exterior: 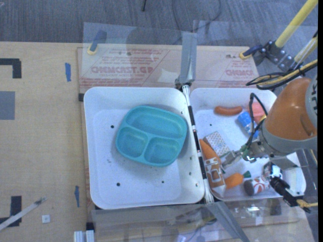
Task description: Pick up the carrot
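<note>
The wooden counter (40,135) lies bare along the left, marked only by black and blue tape pieces near its edges. The left bin (101,185) sits next, its white floor mostly open around a teal divided plate (151,136) that lies tilted in the middle, well clear of all four walls. There is free floor on every side of the plate, widest toward the near-left corner.

The two bins meet along a shared rim just right of the plate. The right bin (222,97) is crowded. Hard against its left wall lies an orange and white carton (212,166), with a patterned grey packet (217,142) just beside it. The carrot (233,180) rests near the bin's front edge, touching or nearly touching the carton's lower end, with a small green bit at its right tip and a red and white can (256,186) just beyond. A sausage (228,110) lies near the far wall, and a blue item (246,121) sits beside it, partly under the arm.

The arm (290,117) reaches in from the right, covering the bin's right half. The gripper (237,157) points left, above the carrot and apart from it; its jaws appear slightly spread with nothing between them. Little open floor remains around the carrot.
</note>
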Controlling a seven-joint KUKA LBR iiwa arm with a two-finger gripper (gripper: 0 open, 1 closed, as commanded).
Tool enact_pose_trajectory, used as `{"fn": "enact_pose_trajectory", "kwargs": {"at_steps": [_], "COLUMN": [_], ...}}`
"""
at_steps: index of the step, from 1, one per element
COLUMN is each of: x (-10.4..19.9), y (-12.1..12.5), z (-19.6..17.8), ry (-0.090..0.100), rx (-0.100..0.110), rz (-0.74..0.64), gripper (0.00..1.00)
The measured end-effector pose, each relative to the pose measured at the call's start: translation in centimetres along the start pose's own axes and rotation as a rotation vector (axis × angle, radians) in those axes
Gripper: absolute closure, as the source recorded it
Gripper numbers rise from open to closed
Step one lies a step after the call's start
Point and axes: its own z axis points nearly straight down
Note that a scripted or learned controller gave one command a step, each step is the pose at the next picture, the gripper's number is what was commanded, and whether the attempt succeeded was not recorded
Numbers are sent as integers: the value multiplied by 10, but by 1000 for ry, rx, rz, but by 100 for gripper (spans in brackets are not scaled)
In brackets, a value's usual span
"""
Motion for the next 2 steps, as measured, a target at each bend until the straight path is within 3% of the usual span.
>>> {"fn": "enact_pose_trajectory", "kwargs": {"at_steps": [1, 2], "x": [-1, -3], "y": [-7, -8], "z": [25, 16], "ry": [-16, -11], "rx": [-16, -17], "rz": [-326, -319], "gripper": [0, 100]}}
